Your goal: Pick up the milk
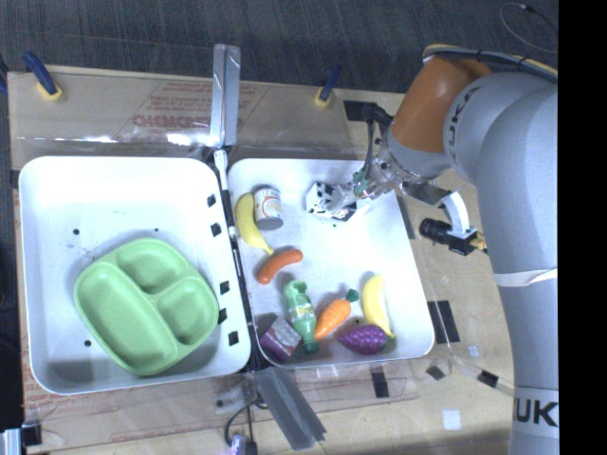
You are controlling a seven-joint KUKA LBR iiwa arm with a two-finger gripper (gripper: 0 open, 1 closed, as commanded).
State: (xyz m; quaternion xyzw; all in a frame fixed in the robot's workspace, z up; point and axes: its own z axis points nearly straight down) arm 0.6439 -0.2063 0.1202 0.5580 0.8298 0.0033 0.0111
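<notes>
Two white bins were seen side by side on the bench. In the left bin (38,254) a green divided plate (147,301) was laid, tilted across the lower half of the floor.

The right bin (403,282) was found to hold the rest. The milk (327,200), a small carton with black and white cow markings, was seen lying near the upper middle of that bin, well apart from the lower cluster. The gripper (363,187) was placed just beside the milk's right end, near the bin's upper right corner, at the end of the arm (493,140) reaching in from the right. Whether the fingers were spread or closed, and whether the milk was gripped between them, could not be told from this view.

To the left of the milk a can (268,205) was seen, with a banana (248,224) lying just beside it against the left wall. A sausage (279,263) was laid below these. Along the lower edge a green bottle (301,315), a purple box (280,339), a carrot (333,317), grapes (363,338) and a second banana (377,303) were crowded together, the bottle and carrot touching or nearly so
</notes>
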